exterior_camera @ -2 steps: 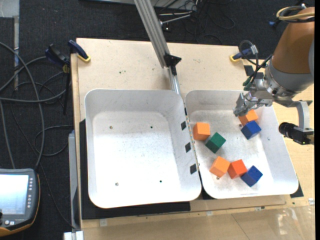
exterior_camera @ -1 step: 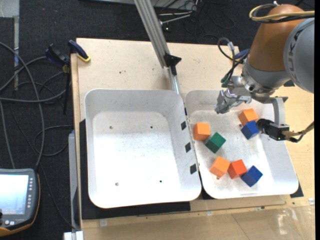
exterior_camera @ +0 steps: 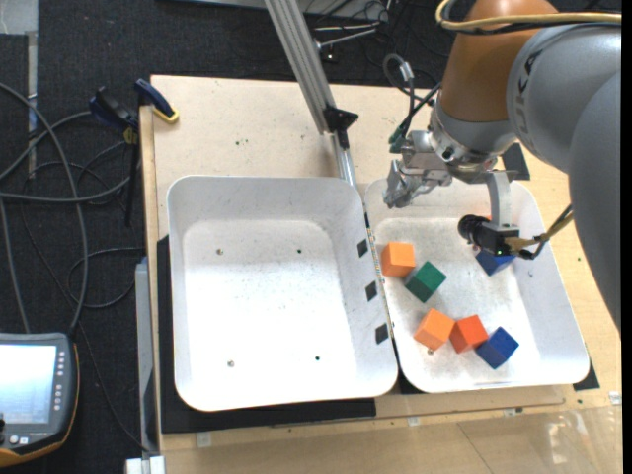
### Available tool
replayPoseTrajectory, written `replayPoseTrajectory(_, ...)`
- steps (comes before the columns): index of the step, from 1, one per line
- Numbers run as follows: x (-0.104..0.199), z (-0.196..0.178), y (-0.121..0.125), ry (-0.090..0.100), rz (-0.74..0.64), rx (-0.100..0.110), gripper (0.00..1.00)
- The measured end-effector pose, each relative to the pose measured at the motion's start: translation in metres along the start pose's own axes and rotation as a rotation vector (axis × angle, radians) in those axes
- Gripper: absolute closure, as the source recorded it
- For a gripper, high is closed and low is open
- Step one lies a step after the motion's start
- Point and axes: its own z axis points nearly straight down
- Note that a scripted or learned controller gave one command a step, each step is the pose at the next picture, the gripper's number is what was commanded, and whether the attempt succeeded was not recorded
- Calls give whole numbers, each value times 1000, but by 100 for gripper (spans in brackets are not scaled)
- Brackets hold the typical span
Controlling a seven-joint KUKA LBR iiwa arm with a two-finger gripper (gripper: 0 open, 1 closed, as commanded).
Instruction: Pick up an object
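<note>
The two-finger gripper (exterior_camera: 398, 194) hangs over the far left corner of the right white bin (exterior_camera: 553, 314); whether it holds anything cannot be told. The nearest object, an orange cube (exterior_camera: 399, 259), lies just nearer the camera, directly below it in view.

One fixed camera above the bench (exterior_camera: 247, 117), slanting down over both white bins (exterior_camera: 197, 205).

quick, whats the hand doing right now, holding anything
hand: above the far end of the right bin, no block seen in it; open or shut cannot be told from this view
</note>
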Motion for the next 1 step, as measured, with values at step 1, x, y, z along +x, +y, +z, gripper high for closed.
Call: replayPoseTrajectory(1, 47, 12, 16, -1, 1, 1, 100)
